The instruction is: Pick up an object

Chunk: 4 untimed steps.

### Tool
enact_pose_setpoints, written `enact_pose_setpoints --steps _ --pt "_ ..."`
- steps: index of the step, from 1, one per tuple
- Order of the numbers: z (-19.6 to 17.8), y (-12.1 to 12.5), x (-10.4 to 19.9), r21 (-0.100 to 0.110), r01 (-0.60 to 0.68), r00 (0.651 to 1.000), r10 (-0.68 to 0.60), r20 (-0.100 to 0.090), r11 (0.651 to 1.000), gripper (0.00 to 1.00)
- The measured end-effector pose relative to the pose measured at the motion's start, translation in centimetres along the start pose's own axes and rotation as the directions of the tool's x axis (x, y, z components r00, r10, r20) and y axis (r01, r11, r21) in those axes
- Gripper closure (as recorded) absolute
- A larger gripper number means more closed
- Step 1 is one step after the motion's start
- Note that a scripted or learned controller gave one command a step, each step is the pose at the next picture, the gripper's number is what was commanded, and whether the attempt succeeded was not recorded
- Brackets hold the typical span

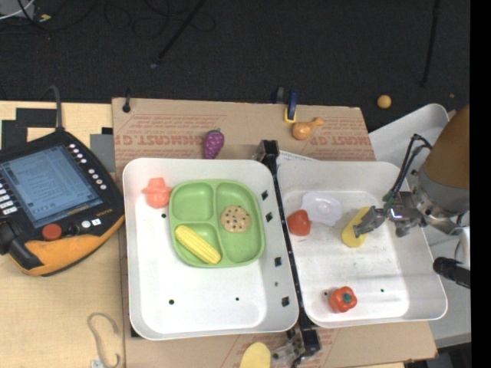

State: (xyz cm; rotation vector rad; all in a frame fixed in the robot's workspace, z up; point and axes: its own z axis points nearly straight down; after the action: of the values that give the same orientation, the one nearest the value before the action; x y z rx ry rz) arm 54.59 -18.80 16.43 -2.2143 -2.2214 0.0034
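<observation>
Camera view, looking down at a slant: yellow toy piece point(354, 229) lying tilted in the right bin point(430, 297), just right of that bin's middle. Gripper point(370, 221) at the yellow piece's upper right end, dark fingers point(374, 216) reaching in from the right and seeming to close around that end, though too small and dark to tell a true hold from mere touching. Grey wrist and orange band of the arm point(449, 159) over the right bin's right rim. Left of the yellow piece, in the same bin: a clear whitish plastic piece point(322, 207) just beside it, then a small red toy point(298, 223) near the bin's left wall. Below the yellow piece, well apart, toward the near wall: a red toy pepper with a green stem point(342, 300). Further left, in the left bin point(146, 305): a green divided plate point(253, 248) holding a corn cob point(198, 244) in its lower left compartment and a cookie point(235, 219) in its upper right one; an orange-pink toy point(156, 192) just left of the plate on the bin floor. Beyond both bins, on the cardboard sheet point(169, 129): a purple grape bunch point(213, 142) and an orange pear-like toy point(304, 128). Far left on the bench: a teach pendant point(54, 198).
</observation>
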Motion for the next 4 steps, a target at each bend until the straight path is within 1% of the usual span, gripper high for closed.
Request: enact_pose_setpoints --steps 1,2,3,4 --pt "4.5 0.5 0.1 0.0 -0.001 1.0 0.001 0.0 1.0 0.0" --pt "7.9 0.6 0.5 -0.001 -0.001 1.0 0.001 0.0 1.0 0.0" --pt "6.7 0.6 0.3 -0.003 -0.005 1.0 0.005 0.0 1.0 1.0" --pt "2.4 0.2 0.4 -0.006 -0.005 1.0 0.005 0.002 1.0 1.0"
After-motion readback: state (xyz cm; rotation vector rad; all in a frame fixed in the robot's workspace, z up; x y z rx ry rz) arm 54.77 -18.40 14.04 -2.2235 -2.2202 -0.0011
